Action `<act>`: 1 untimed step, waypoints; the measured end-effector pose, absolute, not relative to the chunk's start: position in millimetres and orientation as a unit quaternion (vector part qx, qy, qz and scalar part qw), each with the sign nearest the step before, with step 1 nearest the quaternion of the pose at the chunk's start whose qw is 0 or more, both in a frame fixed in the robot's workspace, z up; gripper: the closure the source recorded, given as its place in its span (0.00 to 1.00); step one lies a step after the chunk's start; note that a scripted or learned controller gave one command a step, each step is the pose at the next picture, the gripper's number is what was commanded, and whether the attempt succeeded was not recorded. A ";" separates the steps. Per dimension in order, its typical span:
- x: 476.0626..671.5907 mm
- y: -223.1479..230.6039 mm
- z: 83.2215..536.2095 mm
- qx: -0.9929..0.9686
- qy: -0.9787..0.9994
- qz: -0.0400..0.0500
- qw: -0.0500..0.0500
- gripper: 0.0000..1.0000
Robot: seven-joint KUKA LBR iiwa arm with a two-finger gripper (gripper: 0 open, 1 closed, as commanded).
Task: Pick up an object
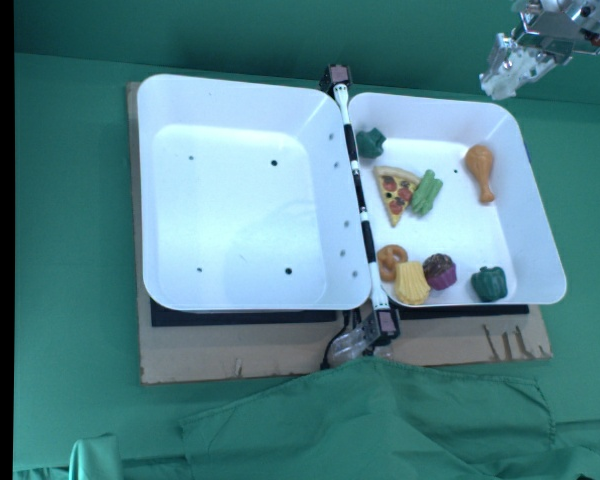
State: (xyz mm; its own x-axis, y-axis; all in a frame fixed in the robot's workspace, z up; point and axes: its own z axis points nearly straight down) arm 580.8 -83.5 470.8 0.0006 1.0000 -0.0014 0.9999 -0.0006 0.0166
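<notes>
Toys lie scattered in the right bin (pixel 540 258), none of them gripped. A pizza slice (pixel 395 192) sits near the bin's middle, with a green bean pod (pixel 426 192) touching its right edge. A dark green leafy piece (pixel 369 143) rests close to the divider at the bin's far left corner. A chicken drumstick (pixel 481 171) lies toward the far right side, apart from the others. Along the near wall sit a small pretzel (pixel 391 260), a yellow ridged piece (pixel 412 284) just beside it, a purple-topped cupcake-like toy (pixel 440 270) touching that, and a green bell pepper (pixel 489 283) a little to the right.

The gripper (pixel 504 72) hangs above and beyond the right bin's far right corner, well apart from every toy; whether it is parted or closed cannot be told from this angle, and nothing shows in it.

The left bin (pixel 160 198) adjoins along a black-and-white striped rod (pixel 354 173). Both bins rest on a cardboard sheet (pixel 230 363) over green cloth (pixel 70 268), with a fold of cloth bunched at the near edge.
</notes>
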 end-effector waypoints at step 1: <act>527.8 -70.0 383.8 0.709 0.705 -0.002 -0.003 1.00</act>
State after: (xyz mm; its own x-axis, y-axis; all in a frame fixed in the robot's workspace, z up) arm 527.8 -70.0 383.8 0.0051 1.0000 0.0011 1.0000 -0.0051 -0.0078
